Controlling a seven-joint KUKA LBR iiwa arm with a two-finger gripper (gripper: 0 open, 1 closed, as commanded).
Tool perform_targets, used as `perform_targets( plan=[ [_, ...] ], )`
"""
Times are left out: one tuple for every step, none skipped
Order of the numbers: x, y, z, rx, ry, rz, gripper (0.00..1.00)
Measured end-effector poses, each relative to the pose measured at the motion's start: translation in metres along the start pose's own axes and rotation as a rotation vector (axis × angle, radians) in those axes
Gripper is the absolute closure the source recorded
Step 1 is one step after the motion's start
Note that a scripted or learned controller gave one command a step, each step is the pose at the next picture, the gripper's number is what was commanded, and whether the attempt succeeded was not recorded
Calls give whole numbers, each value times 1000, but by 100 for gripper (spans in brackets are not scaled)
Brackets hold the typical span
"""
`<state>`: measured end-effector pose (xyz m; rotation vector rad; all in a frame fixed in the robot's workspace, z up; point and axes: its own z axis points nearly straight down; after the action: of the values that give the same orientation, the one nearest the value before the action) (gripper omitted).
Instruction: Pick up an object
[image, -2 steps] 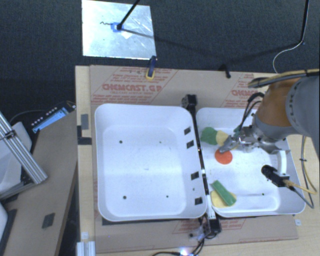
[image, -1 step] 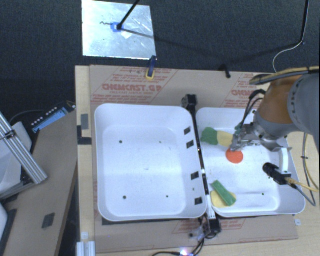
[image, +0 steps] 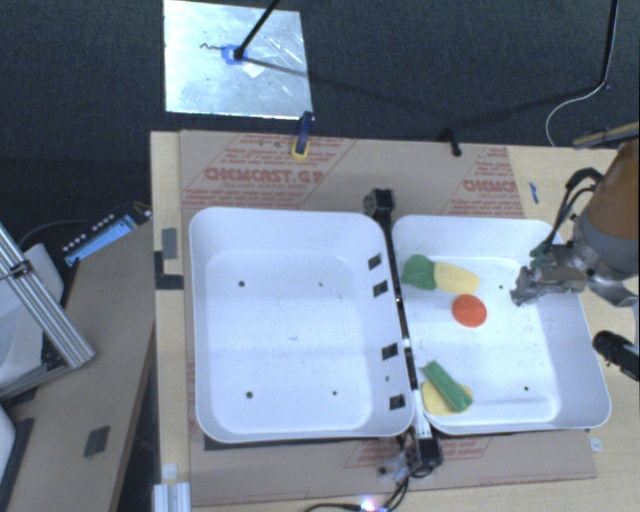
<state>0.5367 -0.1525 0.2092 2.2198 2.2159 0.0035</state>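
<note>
Pincer (image: 527, 287) low over the right bin (image: 570, 400), near its right wall, at the end of the grey arm (image: 610, 240) reaching in from the right. Too small and blurred to tell how far apart its tips stand; nothing visibly held between them.

Taking the orange ball (image: 469, 311) as the landmark: lying on the right bin's floor, near the middle, just left of the pincer and a little below it, apart from it, not touching. Up and left of the ball, a yellow piece with a green end (image: 440, 273), close to the bin's left wall. Down and left of the ball, well apart, a green and yellow piece (image: 443, 389) near the bin's lower left corner. Further left of the ball, past the black divider, the left bin (image: 210, 300). Both bins resting on the surface (image: 260, 165) over a printed cardboard sheet.

Judged from this: pick not yet made. All three things lying flat on the bin floor, none lifted. Approach seemingly done or nearly so, with the ball the nearest candidate. Left to do: settle over one thing, close on it, lift it clear of the bin.
</note>
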Motion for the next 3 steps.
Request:
perform_targets(
  plan=[
    [47, 31, -252, -17, -1, -11, 100],
    [74, -34, -197, 8, 4, -7, 100],
    [83, -49, -335, -14, 1, -8, 100]
  ],
)
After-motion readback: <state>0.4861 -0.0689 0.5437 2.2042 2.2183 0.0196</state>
